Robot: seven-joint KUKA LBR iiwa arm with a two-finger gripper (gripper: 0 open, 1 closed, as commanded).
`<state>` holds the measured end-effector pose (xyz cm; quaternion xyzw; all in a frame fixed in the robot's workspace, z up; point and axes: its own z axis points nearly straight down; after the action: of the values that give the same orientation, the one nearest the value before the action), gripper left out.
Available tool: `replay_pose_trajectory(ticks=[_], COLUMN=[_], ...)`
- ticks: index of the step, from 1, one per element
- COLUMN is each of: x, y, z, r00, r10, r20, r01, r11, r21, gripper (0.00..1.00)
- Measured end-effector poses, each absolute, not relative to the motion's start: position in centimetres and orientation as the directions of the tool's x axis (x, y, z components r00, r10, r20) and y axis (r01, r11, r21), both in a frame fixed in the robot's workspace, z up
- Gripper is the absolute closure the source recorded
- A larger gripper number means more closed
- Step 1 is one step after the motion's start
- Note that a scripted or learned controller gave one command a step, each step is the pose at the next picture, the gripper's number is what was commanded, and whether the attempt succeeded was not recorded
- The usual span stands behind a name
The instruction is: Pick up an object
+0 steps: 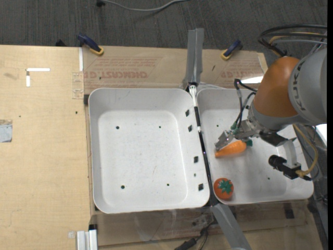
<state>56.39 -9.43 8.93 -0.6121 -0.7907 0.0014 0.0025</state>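
The gripper [227, 140] is reaching down onto the carrot [231, 148] in the right bin [270, 191]; whether it is gripping, I cannot tell. It should be closing squarely across the carrot's middle, staying clear of the tomato [223, 188] lying nearer the camera.

Robotics lab: plywood bench [41, 155] with clamps [89, 44], white bins [94, 155], floor cable [156, 7]
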Motion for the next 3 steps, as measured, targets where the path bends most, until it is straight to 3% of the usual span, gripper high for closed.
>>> replay_pose_trajectory(ticks=[1,2,3], x=[56.3,59.1,59.1], y=[-9.7,-8.9,-8.9], z=[9.6,25.8,25.8], r00=[-0.245,-0.115,-0.115], r10=[0.97,0.993,0.993], r20=[0.003,-0.001,-0.001], r01=[0.969,0.993,0.993], r11=[0.245,0.115,0.115], r21=[-0.009,-0.005,-0.005], gripper=[1.0,1.0,0.0])
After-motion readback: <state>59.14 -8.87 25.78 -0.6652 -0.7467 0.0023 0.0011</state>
